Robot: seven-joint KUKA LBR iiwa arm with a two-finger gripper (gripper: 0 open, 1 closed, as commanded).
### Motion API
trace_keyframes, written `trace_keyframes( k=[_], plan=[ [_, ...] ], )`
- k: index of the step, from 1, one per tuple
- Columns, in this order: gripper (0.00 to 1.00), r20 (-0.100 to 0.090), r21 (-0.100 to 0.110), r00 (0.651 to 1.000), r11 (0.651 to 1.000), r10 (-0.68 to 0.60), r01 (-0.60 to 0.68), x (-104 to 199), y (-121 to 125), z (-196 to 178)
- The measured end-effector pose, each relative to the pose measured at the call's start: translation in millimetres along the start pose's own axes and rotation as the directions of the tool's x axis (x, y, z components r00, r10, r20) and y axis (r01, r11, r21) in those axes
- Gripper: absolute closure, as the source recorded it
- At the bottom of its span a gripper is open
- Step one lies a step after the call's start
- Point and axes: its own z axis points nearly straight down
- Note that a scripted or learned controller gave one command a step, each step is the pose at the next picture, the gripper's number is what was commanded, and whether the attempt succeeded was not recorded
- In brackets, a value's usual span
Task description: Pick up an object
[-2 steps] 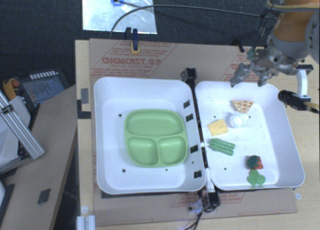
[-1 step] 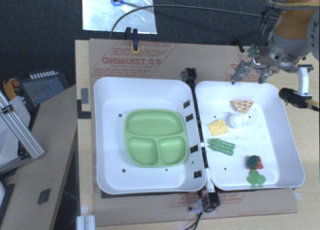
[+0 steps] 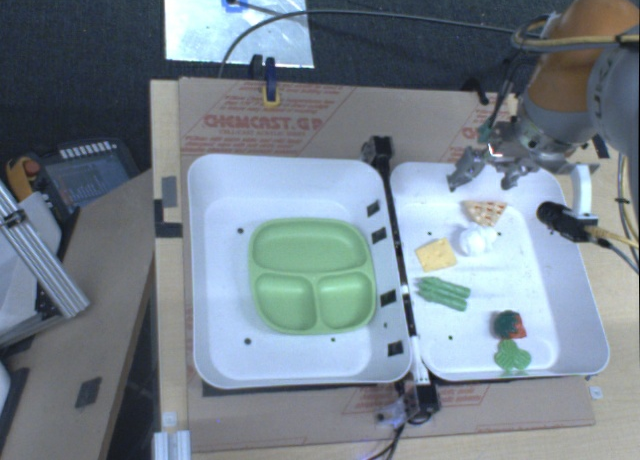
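Hovering with fingers spread and nothing between them, the gripper (image 3: 487,176) has the waffle wedge (image 3: 484,212) just below — at six o'clock.

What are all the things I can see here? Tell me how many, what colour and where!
bins: two, white, side by side on the bench
divided plate: one, green, in the left bin
waffle piece: one, tan, top of the right bin
white ball: one, below the waffle piece
cheese slice: one, yellow, left of the ball
green beans: one bunch, below the cheese
red and green toy: one, lower right
green leaf shape: one, near the front rim
gripper: one, grey, open, above the waffle piece
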Motion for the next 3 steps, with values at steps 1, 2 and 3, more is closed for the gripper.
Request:
trace_keyframes(
  k=[1,2,3],
  plan=[
    [0.0,-0.001,0.001,1.0,1.0,0.0,0.0,2,0,62],
    [0.0,0.003,-0.01,1.0,1.0,-0.001,0.001,1,3,102],
    [1.0,0.005,-0.016,1.0,1.0,0.0,0.0,1,5,88]
  ],
)
